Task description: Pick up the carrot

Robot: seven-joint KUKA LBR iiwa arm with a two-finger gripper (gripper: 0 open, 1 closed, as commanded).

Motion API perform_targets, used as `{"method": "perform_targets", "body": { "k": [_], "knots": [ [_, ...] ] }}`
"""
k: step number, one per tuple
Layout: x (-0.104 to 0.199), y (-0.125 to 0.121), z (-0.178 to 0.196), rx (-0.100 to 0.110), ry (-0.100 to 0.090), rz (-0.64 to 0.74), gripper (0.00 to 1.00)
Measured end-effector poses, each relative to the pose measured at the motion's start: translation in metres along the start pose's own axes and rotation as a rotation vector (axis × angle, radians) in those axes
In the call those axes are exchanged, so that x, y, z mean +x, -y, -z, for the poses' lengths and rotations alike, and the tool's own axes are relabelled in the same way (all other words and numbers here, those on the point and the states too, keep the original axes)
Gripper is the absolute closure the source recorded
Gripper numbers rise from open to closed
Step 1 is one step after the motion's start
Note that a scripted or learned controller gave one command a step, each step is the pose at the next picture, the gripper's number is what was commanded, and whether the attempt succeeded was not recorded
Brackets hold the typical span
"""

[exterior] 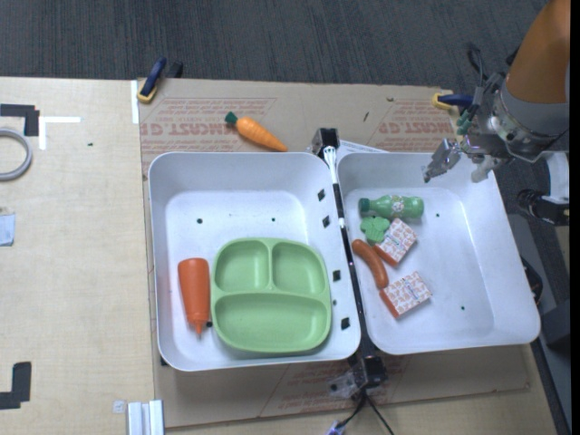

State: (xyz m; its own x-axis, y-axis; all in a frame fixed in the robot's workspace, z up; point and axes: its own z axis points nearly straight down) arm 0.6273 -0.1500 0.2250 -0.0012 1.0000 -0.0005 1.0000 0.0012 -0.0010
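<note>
A robotics lab: taped cardboard bench (299, 116), grey office carpet (272, 16), toy food in white bins (172, 333).

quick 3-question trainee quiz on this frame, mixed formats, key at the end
1. True or false: the carrot lies inside the left bin.
2. The green divided plate sits in which bin? A) left B) right C) neither
3. Fill in: the gripper hovers over the far edge of the ____ bin.

Key:
1. False. It lies on the cardboard beyond the bins.
2. A
3. right
</note>
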Motion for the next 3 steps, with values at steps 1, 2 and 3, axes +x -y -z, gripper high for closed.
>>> {"method": "perform_targets", "body": {
  "k": [1, 2, 3],
  "knots": [
    [0.015, 0.080, -0.064, 0.000, 0.000, 0.046, 0.00],
    [0.077, 0.128, -0.033, 0.000, -0.001, 0.062, 0.00],
    [0.135, 0.149, -0.033, 0.000, -0.001, 0.035, 0.00]
  ]
}}
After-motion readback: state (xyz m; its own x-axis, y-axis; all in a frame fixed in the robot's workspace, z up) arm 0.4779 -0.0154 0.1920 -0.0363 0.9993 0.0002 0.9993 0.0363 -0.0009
